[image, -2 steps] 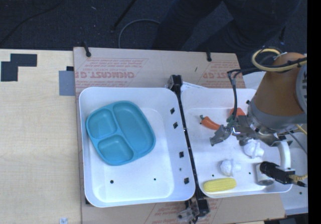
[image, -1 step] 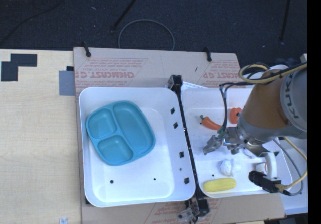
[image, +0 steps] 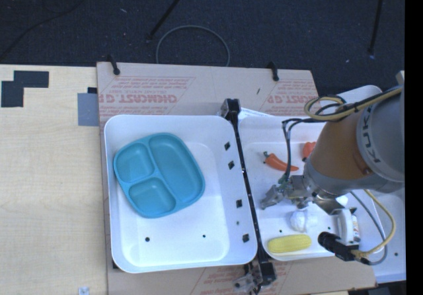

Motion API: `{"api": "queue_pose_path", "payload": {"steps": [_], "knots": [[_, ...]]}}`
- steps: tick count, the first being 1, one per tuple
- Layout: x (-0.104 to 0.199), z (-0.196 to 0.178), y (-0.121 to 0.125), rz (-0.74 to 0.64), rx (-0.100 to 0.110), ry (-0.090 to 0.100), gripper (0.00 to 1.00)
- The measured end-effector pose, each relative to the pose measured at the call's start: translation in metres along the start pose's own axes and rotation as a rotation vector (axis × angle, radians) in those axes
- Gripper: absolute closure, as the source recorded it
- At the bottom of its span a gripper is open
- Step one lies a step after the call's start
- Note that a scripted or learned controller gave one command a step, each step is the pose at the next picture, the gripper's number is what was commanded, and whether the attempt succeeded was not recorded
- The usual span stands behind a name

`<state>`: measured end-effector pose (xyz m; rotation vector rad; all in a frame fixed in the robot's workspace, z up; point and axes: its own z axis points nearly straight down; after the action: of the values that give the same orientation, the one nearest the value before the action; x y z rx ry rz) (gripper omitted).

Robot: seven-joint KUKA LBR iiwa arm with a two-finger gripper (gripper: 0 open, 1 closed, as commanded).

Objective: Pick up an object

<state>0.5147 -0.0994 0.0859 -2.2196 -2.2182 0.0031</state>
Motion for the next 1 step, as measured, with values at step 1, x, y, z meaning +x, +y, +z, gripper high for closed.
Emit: {"api": "queue_pose_path", "payload": {"steps": [1], "knots": [[-0.0017,-0.0126,0.0007,0.006,-0.001,0.000,1.00]]}}
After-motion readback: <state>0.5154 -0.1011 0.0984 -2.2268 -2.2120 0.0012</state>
